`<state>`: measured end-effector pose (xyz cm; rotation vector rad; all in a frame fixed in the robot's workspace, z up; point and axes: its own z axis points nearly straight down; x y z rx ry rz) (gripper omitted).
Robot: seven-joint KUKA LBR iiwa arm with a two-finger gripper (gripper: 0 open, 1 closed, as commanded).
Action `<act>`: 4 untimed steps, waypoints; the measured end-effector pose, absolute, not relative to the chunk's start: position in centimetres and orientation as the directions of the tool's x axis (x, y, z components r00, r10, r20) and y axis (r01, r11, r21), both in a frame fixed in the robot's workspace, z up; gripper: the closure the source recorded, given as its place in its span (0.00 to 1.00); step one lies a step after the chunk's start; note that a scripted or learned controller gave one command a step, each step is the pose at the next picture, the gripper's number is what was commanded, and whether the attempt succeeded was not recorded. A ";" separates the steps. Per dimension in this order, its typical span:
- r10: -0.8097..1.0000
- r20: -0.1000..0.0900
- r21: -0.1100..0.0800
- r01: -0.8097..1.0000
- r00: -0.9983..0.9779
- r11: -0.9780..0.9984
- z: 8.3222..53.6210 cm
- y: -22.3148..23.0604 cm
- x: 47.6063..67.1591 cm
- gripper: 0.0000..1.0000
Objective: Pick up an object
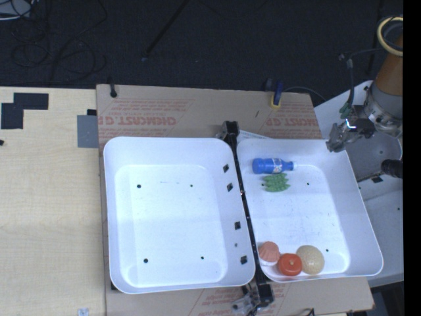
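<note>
In the right bin (358,222) a blue bottle (272,166) lies on its side near the far wall. A small green leafy piece (277,184) rests just in front of it. At the bin's near edge sit a pink shell-like piece (268,251), a red tomato (289,264) and a beige round object (310,259), close together. My gripper (340,137) hangs outside the bin, beyond its far right corner, with the arm's orange band (392,71) above it. Nothing can be seen between its tips.
The left bin (171,212) lies beside the right one, with a black clip bar (238,196) between them. Both rest on brown cardboard (191,114) on a light wooden bench (46,203). Grey plating (378,157) lies to the right.
</note>
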<state>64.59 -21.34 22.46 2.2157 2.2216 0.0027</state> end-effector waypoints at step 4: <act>1.000 0.001 -0.003 1.000 0.003 -0.003 53.8 -21.4 56.0 1.00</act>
